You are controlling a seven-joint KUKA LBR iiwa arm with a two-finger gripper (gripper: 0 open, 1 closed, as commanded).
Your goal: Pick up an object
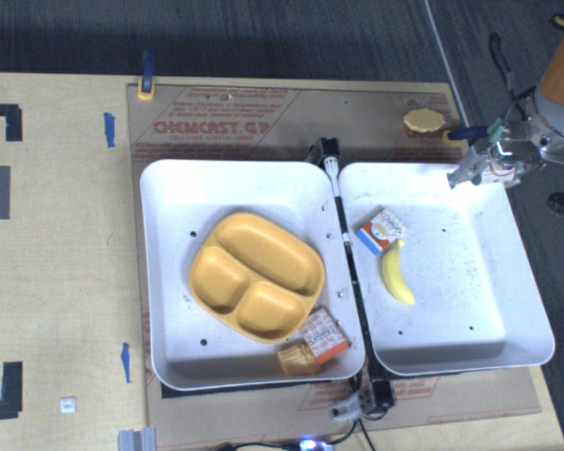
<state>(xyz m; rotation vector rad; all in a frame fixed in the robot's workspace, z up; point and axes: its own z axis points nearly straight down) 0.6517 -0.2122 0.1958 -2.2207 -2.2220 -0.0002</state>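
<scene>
Yellow banana [397, 272] lies in the right bin [508, 336], down-left of the gripper [470, 172].
Gripper hovers at that bin's far rim, its grip state impossible to tell. Banana's long axis runs near-far, beside a small carton [380, 229]. Left bin [160, 252] holds a yellow tray [256, 275] and snack packets [312, 341].

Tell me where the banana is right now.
The banana lies in the right bin, near its left wall, just below and touching a small red, white and blue carton. The end effector is above the bin's far right corner.
</scene>
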